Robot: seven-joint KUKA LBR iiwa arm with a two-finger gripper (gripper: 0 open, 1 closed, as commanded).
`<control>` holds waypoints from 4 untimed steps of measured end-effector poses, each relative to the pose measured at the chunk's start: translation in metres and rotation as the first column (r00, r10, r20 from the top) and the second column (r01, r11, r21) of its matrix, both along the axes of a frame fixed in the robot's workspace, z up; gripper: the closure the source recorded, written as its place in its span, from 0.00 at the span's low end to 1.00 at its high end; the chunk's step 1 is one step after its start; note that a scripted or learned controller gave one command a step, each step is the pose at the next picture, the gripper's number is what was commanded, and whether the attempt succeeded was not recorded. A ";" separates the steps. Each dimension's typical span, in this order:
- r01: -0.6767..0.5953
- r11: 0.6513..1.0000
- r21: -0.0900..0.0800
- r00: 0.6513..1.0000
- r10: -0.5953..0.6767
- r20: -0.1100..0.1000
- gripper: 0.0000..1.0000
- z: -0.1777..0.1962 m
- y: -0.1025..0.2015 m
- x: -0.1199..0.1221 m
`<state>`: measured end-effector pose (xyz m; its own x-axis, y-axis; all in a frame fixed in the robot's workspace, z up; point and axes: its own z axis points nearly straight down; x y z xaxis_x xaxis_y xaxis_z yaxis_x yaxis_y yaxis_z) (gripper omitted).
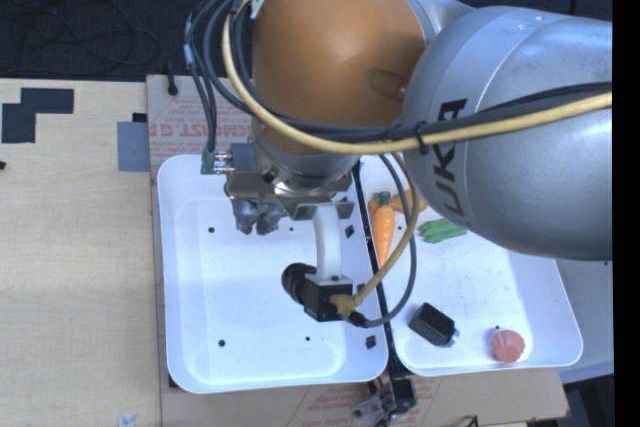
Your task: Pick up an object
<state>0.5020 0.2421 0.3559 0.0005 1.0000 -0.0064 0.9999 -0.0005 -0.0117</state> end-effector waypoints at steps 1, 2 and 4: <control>0.000 1.000 0.002 1.000 0.000 0.003 1.00 -0.057 0.001 0.026; -0.003 1.000 0.013 1.000 0.003 0.023 1.00 0.150 0.001 -0.009; -0.003 1.000 0.004 1.000 0.003 0.005 1.00 0.181 0.001 0.013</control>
